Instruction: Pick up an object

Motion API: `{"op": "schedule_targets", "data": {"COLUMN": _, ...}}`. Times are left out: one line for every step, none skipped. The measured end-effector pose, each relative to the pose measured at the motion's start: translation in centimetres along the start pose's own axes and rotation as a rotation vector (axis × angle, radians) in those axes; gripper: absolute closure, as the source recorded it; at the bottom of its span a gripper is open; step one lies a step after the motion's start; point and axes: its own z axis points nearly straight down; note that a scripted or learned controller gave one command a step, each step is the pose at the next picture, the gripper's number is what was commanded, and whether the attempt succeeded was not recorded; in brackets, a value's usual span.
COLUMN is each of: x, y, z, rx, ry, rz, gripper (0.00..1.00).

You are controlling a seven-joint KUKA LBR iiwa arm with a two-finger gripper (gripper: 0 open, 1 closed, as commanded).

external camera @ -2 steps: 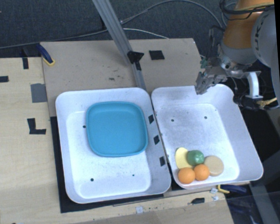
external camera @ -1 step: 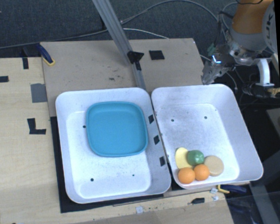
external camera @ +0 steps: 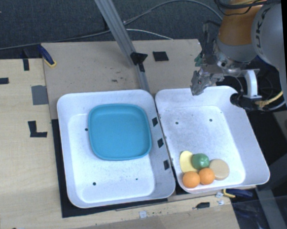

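Gripper (external camera: 198,86) hangs over right bin's (external camera: 243,128) far rim, can't tell jaws' state; fruit pile (external camera: 203,168) sits near corner.

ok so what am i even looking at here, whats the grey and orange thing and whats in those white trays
You are looking down at a slant from one camera fixed above a workbench. The grey and orange thing at upper right is a robot arm; the dark metal part at its end is its gripper, which hangs over the far rim of the right bin with nothing visibly in it. Its job is to pick something up. The left bin holds a square blue plate. In the near corner of the right bin sits a cluster of small items: a yellow piece, a green ball, two orange balls, and a beige round piece.
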Motion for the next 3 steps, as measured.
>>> {"op": "schedule_targets", "data": {"x": 4.7, "y": -0.4, "z": 0.8, "rx": 0.0, "ry": 0.0, "rz": 0.0, "gripper": 1.0}}
{"op": "schedule_targets", "data": {"x": 9.5, "y": -2.0, "z": 2.1, "rx": 0.001, "ry": 0.0, "rz": 0.0, "gripper": 1.0}}
{"op": "schedule_targets", "data": {"x": 14.3, "y": -3.1, "z": 1.3, "rx": -0.001, "ry": 0.0, "rz": -0.001, "gripper": 1.0}}
